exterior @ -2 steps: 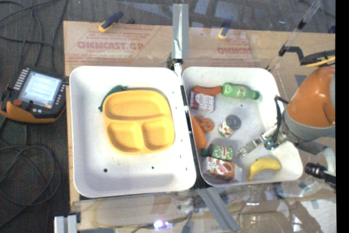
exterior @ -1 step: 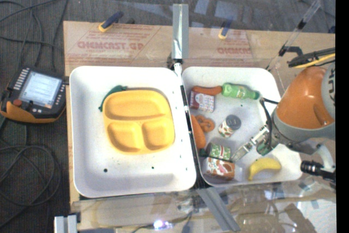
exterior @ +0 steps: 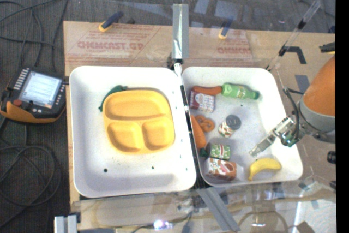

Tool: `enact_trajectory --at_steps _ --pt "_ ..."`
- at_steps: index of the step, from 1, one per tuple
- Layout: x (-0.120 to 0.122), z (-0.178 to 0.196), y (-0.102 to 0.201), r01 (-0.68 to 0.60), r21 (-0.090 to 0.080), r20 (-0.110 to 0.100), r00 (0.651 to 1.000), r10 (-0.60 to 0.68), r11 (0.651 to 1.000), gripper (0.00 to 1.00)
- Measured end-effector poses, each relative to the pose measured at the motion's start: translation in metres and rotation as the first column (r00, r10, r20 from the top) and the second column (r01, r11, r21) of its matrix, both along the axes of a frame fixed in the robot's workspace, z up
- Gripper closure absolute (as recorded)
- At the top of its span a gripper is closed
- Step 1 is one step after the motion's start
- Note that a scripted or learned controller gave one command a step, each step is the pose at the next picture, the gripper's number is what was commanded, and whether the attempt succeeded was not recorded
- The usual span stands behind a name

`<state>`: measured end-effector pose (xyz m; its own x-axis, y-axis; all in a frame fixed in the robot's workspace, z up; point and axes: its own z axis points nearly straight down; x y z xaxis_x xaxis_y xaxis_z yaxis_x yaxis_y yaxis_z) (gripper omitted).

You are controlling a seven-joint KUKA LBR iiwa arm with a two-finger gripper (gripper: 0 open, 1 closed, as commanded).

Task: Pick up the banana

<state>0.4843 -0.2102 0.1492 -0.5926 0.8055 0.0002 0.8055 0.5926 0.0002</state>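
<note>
The banana (exterior: 265,167) lies in the right bin (exterior: 272,80), near its front right corner, resting flat on the white floor with its curve bowed upward. Just above it, slightly to the left, the end effector (exterior: 256,151) reaches in from the right at a slant; its thin tip points down toward the bin floor, close to the banana but apart from it. The tip is too small and blurred to tell whether it stands wide or narrow, and nothing can be seen gripped in it. The arm (exterior: 322,98) behind it is cut off, so only its orange band and grey wrist show.

The rest of the right bin holds a green bottle (exterior: 240,91), a small round can (exterior: 230,125), a red-labelled packet (exterior: 202,100) and other items packed along the left wall, partly overlapping and hard to name. In the left bin (exterior: 87,172) a yellow divided tray (exterior: 139,119) covers most of a dark green object (exterior: 112,94), of which only an edge peeks out.
</note>
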Motion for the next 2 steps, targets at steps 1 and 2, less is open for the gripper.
enact_trajectory --at_steps 1,2 --pt "0.003 -0.059 -0.014 -0.507 -0.007 0.006 0.862 0.507 0.862 0.00" --pt "0.007 -0.047 -0.014 -0.505 -0.014 0.018 0.863 0.505 0.863 1.00"
